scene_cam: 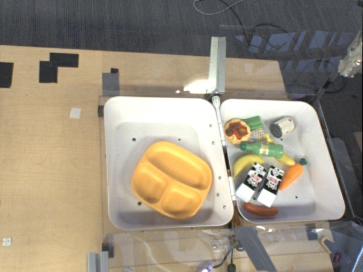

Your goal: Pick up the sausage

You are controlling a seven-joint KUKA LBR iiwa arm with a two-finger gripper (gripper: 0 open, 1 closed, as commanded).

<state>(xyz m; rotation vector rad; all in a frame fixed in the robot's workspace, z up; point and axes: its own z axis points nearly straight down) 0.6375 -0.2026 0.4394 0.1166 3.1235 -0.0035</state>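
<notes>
The sausage [261, 210] is a short red-brown link lying flat against the front wall of the right bin [317, 118], just in front of two small black-and-white cartons [260, 183]. A pale grey piece of the arm with my gripper [350, 61] hangs at the far top right, above the bench outside the right bin's back corner. It is far from the sausage and nothing is visibly in it.
The right bin also holds a banana [243, 164], a carrot [291, 175], a green bottle [263, 148], a small pizza toy [237, 130] and a grey can [281, 127]. A yellow divided plate [172, 178] lies in the left bin [122, 123]. A metal post [217, 67] stands behind the bins.
</notes>
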